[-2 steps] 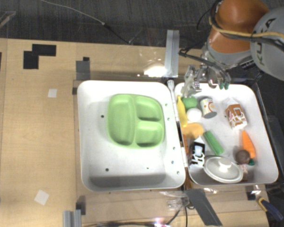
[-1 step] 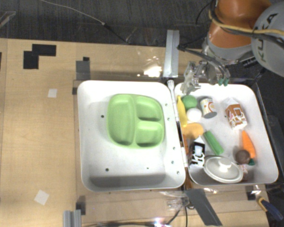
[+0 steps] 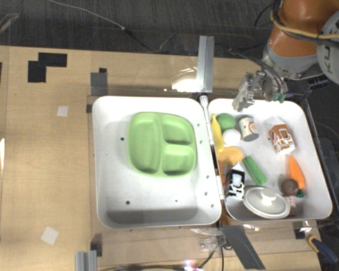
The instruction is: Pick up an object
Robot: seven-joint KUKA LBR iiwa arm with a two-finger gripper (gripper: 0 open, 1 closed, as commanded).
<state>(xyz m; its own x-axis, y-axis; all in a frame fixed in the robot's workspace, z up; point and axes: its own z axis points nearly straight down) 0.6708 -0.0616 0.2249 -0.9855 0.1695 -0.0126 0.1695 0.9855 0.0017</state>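
While my claw [image 3: 250,95] hangs above the right bin's [image 3: 312,130] far rim, holding nothing, its opening unclear to me, I'd descend squarely over the small can [image 3: 248,127] just below it.
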